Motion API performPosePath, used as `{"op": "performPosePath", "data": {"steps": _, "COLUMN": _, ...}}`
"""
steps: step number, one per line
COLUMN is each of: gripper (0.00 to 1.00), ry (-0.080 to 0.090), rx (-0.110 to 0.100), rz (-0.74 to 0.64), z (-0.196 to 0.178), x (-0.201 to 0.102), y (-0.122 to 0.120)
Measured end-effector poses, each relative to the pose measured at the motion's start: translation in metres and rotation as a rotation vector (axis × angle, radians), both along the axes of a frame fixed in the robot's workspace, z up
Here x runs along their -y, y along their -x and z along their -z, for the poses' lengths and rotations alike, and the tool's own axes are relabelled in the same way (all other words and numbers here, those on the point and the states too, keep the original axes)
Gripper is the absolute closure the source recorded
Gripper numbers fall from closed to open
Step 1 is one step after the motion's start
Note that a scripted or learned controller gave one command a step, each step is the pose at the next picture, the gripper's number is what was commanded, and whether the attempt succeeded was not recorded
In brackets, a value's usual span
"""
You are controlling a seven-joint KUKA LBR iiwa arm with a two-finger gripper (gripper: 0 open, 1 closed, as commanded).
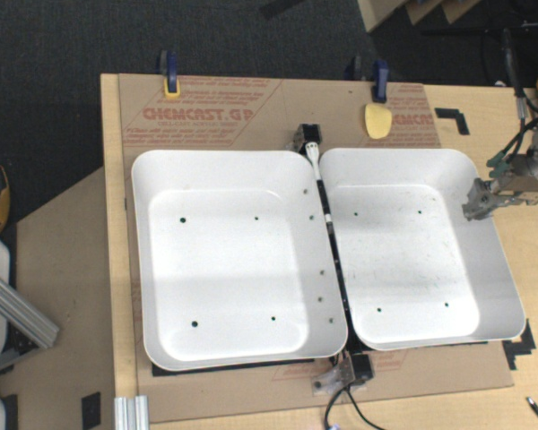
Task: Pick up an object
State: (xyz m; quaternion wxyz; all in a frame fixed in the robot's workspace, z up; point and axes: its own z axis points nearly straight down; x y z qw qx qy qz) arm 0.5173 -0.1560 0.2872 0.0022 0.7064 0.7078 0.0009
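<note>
- Object candidate: one yellow piece, small, rounded and pale. It lies on the table just beyond the far rim of the right bin, directly below a blue clamp.
- Whether this piece is the intended pick is a judgement only. It is the one loose-looking thing I can make out, and it may just as well be a fixture of the rig.
- Bins: the right bin and the left bin sit side by side, rims touching along the middle. On their floors I can make out nothing but a few small dark dots, which look like marks or holes rather than things to grasp.
- Claw: over the right rim of the right bin, near its far corner, at the end of the arm coming in from the right. Too small and blurred to tell whether it is apart or together. Nothing can be seen held in it.
- Claw and yellow piece are well apart, with the bin's far right corner between them.
- Step in hand, as I judge it: start of approach, with the pick not yet made and no target closed on.
- Next move calls for settling on a target first. If it is the yellow piece, the claw needs to travel across the bin corner and out past the far rim, then come down straight.
- Risk: the clamp stands very near the piece, so there is little room on that side.
</note>
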Motion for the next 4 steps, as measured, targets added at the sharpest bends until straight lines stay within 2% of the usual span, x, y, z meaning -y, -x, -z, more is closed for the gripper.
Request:
{"op": "performPosePath", "data": {"steps": 1, "gripper": 1.0, "ry": -0.008, "rx": -0.015, "rz": -0.005, "z": 0.067, "x": -0.089, "y": 0.04}}
{"op": "performPosePath", "data": {"steps": 2, "gripper": 1.0, "ry": -0.005, "rx": 0.014, "rz": -0.006, "z": -0.082, "x": -0.142, "y": 0.036}}
{"op": "performPosePath", "data": {"steps": 3, "gripper": 1.0, "ry": -0.003, "rx": 0.007, "rz": -0.002, "z": -0.16, "x": -0.175, "y": 0.037}}
{"op": "performPosePath", "data": {"steps": 4, "gripper": 1.0, "ry": -0.001, "rx": -0.017, "rz": 0.0, "z": -0.049, "x": -0.204, "y": 0.039}}
